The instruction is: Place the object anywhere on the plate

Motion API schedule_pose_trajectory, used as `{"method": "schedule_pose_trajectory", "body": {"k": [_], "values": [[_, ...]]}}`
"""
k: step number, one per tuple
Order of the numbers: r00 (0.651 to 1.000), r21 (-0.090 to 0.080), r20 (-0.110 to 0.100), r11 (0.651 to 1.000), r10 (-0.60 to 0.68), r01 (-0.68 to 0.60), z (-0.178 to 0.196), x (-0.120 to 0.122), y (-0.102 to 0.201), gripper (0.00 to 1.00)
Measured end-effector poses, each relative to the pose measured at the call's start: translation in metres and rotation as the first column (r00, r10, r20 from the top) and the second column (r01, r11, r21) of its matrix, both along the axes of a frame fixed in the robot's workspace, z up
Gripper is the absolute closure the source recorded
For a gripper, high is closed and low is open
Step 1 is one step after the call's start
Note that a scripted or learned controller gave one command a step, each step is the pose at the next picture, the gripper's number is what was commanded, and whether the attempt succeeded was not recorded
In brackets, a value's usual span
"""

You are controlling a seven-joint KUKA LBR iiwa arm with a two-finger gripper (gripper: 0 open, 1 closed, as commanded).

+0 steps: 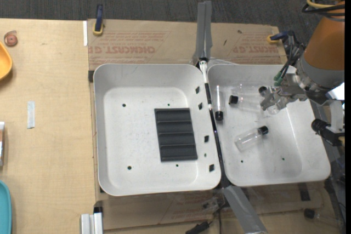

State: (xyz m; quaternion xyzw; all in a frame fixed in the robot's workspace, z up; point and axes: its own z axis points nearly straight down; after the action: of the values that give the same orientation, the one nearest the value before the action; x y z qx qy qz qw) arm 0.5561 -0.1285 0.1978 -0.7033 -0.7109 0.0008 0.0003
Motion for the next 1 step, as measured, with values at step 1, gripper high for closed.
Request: {"method": "schedule_pose_trajectory", "body": {"k": [1], "values": [[0.991, -0.001, -0.001, 0.991, 0.132, -0.132, -0.0075, 0.0498, 0.0632, 1.0]]}}
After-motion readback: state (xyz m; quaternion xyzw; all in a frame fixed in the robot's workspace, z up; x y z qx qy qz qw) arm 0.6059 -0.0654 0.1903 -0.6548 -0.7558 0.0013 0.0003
